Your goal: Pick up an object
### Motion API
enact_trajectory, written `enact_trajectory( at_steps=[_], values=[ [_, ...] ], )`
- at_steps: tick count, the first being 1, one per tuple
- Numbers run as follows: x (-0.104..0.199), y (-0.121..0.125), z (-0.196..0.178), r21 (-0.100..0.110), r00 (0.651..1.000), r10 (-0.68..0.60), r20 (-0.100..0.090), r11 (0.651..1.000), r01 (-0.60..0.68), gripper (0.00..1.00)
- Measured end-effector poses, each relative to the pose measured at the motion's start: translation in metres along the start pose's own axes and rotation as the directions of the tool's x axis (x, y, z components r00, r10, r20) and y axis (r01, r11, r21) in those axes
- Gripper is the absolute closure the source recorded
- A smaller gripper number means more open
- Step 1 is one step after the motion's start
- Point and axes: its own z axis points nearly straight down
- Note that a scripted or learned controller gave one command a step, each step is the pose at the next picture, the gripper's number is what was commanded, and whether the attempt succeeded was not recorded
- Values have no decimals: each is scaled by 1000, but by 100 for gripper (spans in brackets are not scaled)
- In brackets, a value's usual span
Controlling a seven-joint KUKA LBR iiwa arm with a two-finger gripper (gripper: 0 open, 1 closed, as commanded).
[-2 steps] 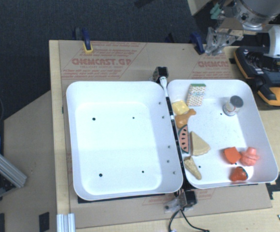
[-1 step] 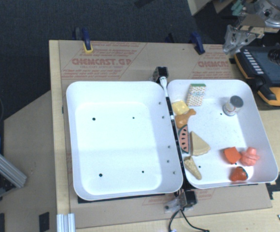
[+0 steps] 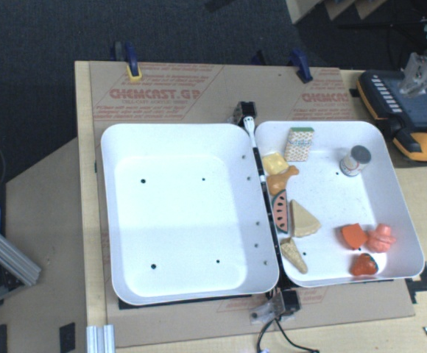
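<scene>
Packed along the right bin's (image 3: 379, 190) left wall: patterned box (image 3: 300, 144), watermelon slice (image 3: 280, 212), tan wedge (image 3: 303, 220). Pincer (image 3: 422, 76) far right, beyond the bins; cannot tell its opening.

A robotics lab or test workshop is indicated: a printed sheet (image 3: 199, 94) is held to the pale counter (image 3: 55, 219) by blue clamps (image 3: 131, 59), and two white bins (image 3: 110, 168) are set side by side on it. Slotted aluminium framing (image 3: 7, 259) is seen at the lower left, loose cables (image 3: 283, 337) at the front edge, a yellow-and-black handheld control unit (image 3: 401, 105) at the right, and dark carpet (image 3: 66, 13) beyond.
</scene>
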Motion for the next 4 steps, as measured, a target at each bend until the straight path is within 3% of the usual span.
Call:
enact_trajectory(
  at_steps=[1, 2, 3, 4],
  values=[
    [27, -28, 73, 13, 1000, -9, -8, 1000, 9, 100],
    [-15, -41, 44, -1, 1000, -7, -2, 1000, 7, 100],
    [-61, -88, 46, 6, 1000, -4, -4, 1000, 4, 100],
    [-59, -137, 6, -1, 1000, -7, -3, 1000, 7, 100]
  ],
)
